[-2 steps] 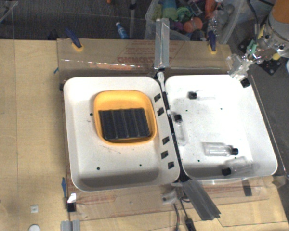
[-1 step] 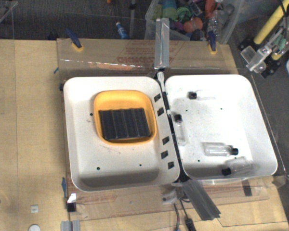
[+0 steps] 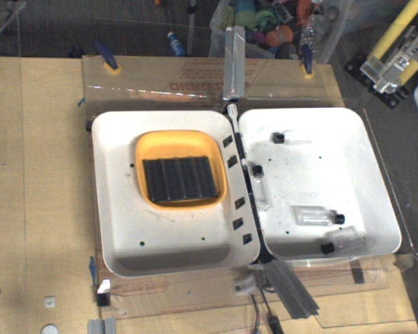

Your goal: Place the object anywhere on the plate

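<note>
You see the dark ribbed block [image 3: 180, 179] lying flat on the orange plate [image 3: 148, 147] in the left bin [image 3: 111, 242], while clear vials [image 3: 319, 218] lie in the right bin [image 3: 362, 145].

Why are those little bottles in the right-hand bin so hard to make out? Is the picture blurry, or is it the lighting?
In the camera view, the clear bottles are see-through against the bright white right bin, so mostly their black caps stand out; the image is also a bit soft overall. The dark object on the yellow plate reads clearly. Pale glare streaks the clear panel behind the bins.
</note>
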